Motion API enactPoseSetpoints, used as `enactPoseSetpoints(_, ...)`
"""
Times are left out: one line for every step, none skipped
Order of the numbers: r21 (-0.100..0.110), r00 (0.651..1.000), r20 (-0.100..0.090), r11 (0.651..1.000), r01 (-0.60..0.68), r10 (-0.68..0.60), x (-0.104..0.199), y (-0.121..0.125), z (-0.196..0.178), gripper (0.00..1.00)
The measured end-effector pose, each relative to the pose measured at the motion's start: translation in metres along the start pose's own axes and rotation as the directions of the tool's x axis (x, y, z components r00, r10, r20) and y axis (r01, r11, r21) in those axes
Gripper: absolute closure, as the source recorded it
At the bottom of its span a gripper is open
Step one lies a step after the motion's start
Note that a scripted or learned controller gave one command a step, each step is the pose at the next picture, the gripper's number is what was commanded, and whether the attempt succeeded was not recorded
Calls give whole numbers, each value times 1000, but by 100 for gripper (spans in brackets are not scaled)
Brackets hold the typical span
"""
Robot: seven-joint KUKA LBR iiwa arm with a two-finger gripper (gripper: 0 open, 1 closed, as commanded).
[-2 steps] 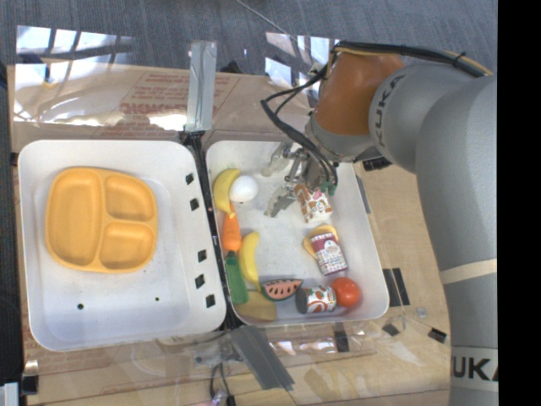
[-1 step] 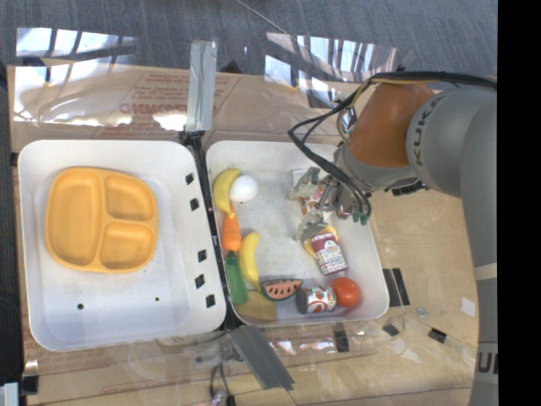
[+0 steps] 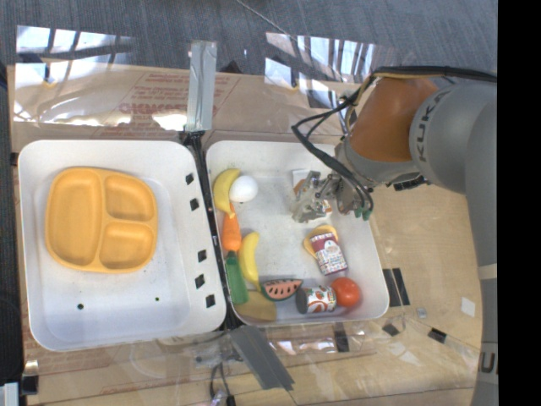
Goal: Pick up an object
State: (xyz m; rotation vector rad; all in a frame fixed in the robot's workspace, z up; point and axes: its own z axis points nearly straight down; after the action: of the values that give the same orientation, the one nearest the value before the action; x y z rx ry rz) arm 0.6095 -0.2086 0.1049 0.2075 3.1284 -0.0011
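Observation:
My gripper hangs over the upper right part of the right bin, reaching in from the right under the orange band of the arm. Just below it lies a ketchup bottle with a red label. Along the bin's left side lie a banana, a white egg, a carrot, a second banana and a green vegetable. At the bottom sit a watermelon slice, a can and a tomato.
The left bin holds an orange divided plate. A black divider with clips runs between the two bins. Cardboard and tape surround the bins, and cables loop above the gripper.

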Motion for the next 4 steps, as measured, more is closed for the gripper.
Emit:
enactPoseSetpoints(1,975,-1,975,-222,222,-37,21,-67,100)
enactPoseSetpoints(0,950,-3,950,-312,312,-6,101,-116,100)
enactPoseSetpoints(3,918,2,918,-397,397,-32,29,-186,100)
enactPoseSetpoints(6,739,-7,739,-674,674,0,120,-173,100)
